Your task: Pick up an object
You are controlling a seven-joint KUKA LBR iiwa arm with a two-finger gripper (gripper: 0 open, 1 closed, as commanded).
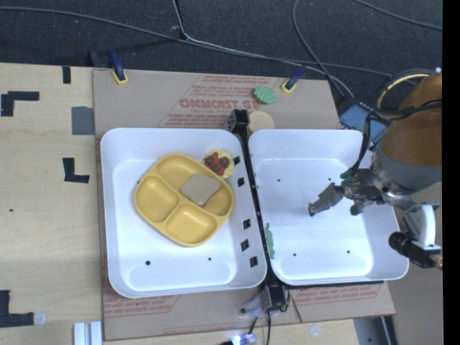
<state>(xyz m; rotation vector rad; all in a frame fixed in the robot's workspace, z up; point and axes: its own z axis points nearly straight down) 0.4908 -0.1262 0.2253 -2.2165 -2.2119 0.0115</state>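
Look at the right bin (316,264) first: your tool (321,204) hangs over its middle, reaching in from the right at the end of the grey arm (406,149) with its orange band. One dark finger (323,201) points left and a little down toward the bin floor. You cannot tell from this angle whether the fingers are spread or pressed together, and nothing shows between them.

The things you could pick sit in the left bin (172,275). A yellow divided plate (185,198) lies tilted near its centre, touching the bin floor, with a flat tan square piece (200,188) resting across its middle compartments. Just beyond the plate's upper right rim, against the divider side of the bin, lies a small red and dark cluster on a yellowish base (220,162); you cannot make out what it is. All of these are well apart from the tool.

A small green scrap (269,237) sits at the left wall of the right bin. On the cardboard sheet (208,99) covering the desk behind the bins lies a green dotted item (264,94).
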